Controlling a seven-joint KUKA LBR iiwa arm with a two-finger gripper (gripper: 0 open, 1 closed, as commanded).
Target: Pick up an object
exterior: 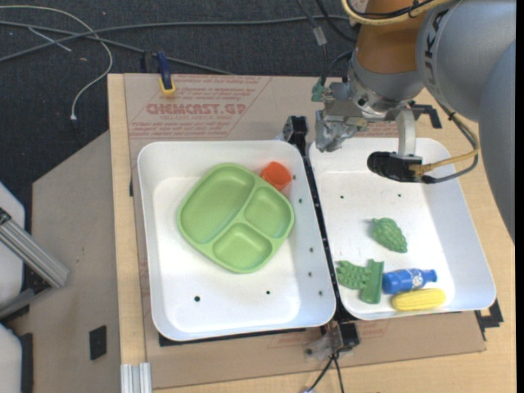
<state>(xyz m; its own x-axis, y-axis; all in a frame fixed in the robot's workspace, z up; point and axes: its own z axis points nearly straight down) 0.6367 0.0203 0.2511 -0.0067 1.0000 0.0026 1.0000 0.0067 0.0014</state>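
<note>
- The grey arm with the orange band reaches in from the upper right of the frame, and its two-finger gripper [330, 133] hangs over the top edge of the right-hand shallow white bin [468, 236], near the wall shared with the left-hand shallow white bin [151, 219]
- Nothing sits between the metal fingers; whether they are spread or closed I cannot tell from this angle
- The candidates for picking lie low in the frame, well apart from the gripper: a small green leafy plastic toy [390, 234] mid-bin, and along the bottom edge a flat green toothed plastic piece [360, 278], a blue plastic toy bottle [408, 280] and a yellow plastic corn cob [419, 300], the last three crowded together
- In the left bin rests a light green three-compartment plastic plate [236, 217] with a small orange plastic piece [276, 173] at its upper right rim
- My reading: this is the approach step, no object reached
- The next move calls for travelling down-frame over one item and descending; the leafy toy stands alone, so it looks the easier target
</note>
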